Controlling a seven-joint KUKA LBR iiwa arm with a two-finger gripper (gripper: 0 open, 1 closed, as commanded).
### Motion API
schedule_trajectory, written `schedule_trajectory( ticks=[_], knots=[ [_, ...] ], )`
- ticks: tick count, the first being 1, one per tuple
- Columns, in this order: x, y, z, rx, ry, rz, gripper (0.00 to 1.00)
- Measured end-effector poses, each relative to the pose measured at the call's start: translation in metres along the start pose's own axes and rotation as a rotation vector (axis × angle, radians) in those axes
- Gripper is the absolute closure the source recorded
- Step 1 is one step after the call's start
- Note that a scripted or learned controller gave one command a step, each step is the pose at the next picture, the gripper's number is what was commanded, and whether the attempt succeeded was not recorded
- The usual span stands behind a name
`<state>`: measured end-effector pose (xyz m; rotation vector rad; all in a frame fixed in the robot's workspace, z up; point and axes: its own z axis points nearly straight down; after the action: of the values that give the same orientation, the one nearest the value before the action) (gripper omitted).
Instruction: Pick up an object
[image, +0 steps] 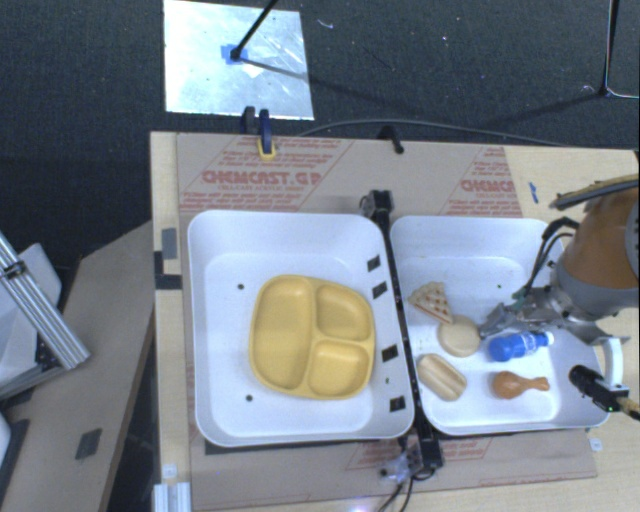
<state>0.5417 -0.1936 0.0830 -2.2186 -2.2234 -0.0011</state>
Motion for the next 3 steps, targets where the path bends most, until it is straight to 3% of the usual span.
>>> schedule_trajectory(
  ticks=[1, 3],
  knots=[
    [-0.002, 0.002, -0.014, -0.007, -0.005, 0.000, 1.00],
    [0.001, 0.010, -0.139, -0.008, -0.004, -0.002, 1.00]
  ],
)
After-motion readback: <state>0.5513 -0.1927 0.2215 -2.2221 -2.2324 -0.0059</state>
